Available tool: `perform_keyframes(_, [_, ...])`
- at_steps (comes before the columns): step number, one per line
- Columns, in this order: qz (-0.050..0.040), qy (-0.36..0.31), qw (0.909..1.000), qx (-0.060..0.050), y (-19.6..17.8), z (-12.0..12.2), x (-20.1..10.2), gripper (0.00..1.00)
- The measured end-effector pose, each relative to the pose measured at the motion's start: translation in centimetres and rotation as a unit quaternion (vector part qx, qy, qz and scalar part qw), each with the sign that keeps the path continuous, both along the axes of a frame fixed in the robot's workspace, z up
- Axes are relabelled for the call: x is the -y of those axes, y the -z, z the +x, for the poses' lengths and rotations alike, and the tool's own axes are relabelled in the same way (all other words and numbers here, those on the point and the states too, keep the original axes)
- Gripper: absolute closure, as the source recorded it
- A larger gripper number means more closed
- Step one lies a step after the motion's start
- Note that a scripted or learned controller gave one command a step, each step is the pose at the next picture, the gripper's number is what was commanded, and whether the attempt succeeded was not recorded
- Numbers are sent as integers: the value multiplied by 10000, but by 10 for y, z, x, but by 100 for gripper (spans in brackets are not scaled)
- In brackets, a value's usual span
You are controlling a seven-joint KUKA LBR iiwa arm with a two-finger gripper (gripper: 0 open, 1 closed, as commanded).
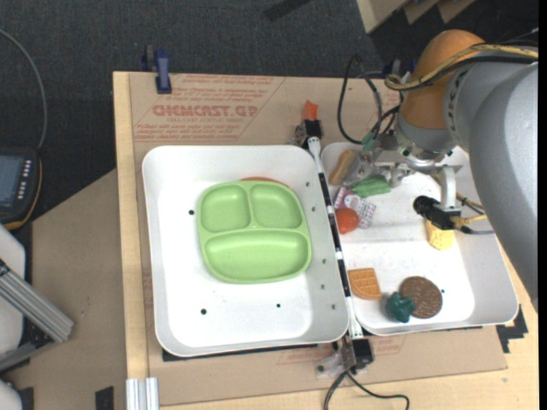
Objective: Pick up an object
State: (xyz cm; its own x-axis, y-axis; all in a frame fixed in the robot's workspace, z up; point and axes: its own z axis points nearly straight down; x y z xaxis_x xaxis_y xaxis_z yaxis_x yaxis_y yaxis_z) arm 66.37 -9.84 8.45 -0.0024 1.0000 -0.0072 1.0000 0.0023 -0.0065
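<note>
Teal toy (398, 307) beside brown disc (421, 296)

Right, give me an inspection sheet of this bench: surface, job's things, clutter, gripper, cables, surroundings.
Surface: brown board bearing two white bins, left bin and right bin, side by side.
Job's things: in the right bin, orange-red ball, waffle-like square, brown disc, teal piece, yellow block, green piece.
Clutter: green divided plate in the left bin.
Gripper: gripper low over the right bin's far end; finger state unclear.
Cables: black cable looping near the wrist; another at the board's near edge.
Surroundings: dark carpet; blue clamp at the board's far edge.
</note>
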Motion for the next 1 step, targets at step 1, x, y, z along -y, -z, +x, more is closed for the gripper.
perform_keyframes(1, [16,31,10000,45,0,2,53,0])
